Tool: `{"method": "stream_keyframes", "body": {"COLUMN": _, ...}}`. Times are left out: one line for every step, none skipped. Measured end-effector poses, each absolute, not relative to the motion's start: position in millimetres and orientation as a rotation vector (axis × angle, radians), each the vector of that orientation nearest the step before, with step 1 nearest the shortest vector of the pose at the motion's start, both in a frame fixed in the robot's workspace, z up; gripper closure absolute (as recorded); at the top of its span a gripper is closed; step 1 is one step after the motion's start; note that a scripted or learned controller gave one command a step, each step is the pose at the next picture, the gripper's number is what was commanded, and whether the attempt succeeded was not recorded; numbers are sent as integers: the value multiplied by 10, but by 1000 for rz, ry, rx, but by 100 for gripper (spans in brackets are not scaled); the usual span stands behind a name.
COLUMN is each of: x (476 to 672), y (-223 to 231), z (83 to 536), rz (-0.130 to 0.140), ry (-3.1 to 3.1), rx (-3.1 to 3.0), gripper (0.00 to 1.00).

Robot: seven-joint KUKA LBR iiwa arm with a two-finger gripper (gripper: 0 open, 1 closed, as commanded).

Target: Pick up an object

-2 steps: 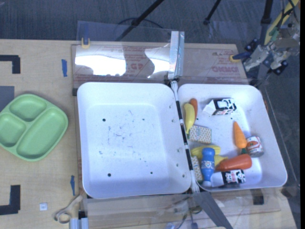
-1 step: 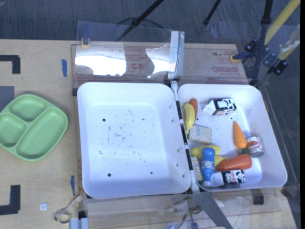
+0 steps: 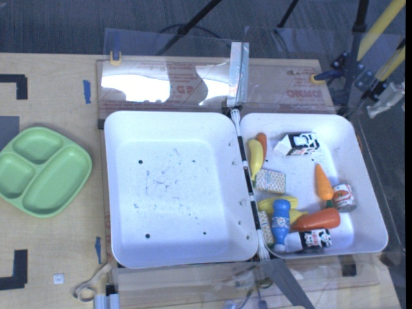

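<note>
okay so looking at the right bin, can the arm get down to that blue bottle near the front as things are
Probably yes. The blue bottle lies uncovered in the right bin, open from above, though a yellow item and an orange item crowd its sides.

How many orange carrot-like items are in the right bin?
2. One carrot lies near the right wall; a larger carrot lies below it, toward the front. Others may be hidden under the pile.
</note>
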State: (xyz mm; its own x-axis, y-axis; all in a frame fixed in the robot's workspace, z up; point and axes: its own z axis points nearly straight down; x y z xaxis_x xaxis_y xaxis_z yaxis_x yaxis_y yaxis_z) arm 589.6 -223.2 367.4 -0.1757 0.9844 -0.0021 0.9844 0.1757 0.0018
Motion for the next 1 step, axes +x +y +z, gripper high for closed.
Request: {"method": "stream_keyframes", "body": {"x": 5715, "y": -2109, "z": 3579, "rz": 1, "ry": 2694, "rx": 1614, "gripper": 0}}
